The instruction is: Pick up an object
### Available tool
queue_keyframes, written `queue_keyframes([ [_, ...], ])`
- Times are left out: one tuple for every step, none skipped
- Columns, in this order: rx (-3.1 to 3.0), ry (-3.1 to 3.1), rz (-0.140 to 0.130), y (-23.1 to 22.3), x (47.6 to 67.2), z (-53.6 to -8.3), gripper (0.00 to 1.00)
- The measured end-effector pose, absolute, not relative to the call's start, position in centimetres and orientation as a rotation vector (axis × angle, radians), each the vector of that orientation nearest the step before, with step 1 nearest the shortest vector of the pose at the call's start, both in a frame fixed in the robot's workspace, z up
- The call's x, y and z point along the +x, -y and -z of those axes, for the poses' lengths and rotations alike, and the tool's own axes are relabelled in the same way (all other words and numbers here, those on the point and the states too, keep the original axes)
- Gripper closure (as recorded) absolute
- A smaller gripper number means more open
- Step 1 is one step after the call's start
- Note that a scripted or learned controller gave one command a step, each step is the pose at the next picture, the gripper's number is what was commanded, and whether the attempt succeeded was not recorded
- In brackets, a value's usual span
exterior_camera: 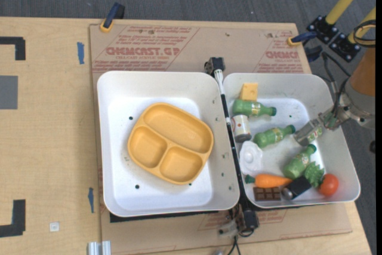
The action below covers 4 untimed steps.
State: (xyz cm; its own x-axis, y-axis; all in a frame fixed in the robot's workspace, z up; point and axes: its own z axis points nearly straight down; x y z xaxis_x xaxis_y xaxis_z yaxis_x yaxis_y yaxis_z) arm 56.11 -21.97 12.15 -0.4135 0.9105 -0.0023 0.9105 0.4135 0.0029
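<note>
The right bin (334, 98) holds several small items: a yellow cheese wedge (249, 91), a green bottle (253, 108) lying near the back, a second green bottle (273, 135) in the middle, and a third green bottle (298, 162) nearer the front. My gripper (309, 132) hangs over the right bin's right half, just right of the middle bottle's cap and above the third bottle. I see nothing held in it.
An orange carrot (270, 180), a chocolate bar (267, 193), a red tomato (329, 184), a small can (240, 126) and a white cup (250, 156) also lie in the right bin. The left bin (119, 92) holds a yellow divided plate (170, 143).
</note>
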Motion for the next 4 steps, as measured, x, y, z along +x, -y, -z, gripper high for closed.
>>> queue_keyframes([
  [1.215,-2.895,-0.001,19.1,58.6,-8.6,0.00],
  [0.894,-3.008,-0.002,16.1,56.8,-8.6,0.00],
  [0.472,-3.100,0.000,18.8,60.2,-8.6,0.00],
  [0.063,-3.138,-0.001,18.9,57.9,-8.6,0.00],
])
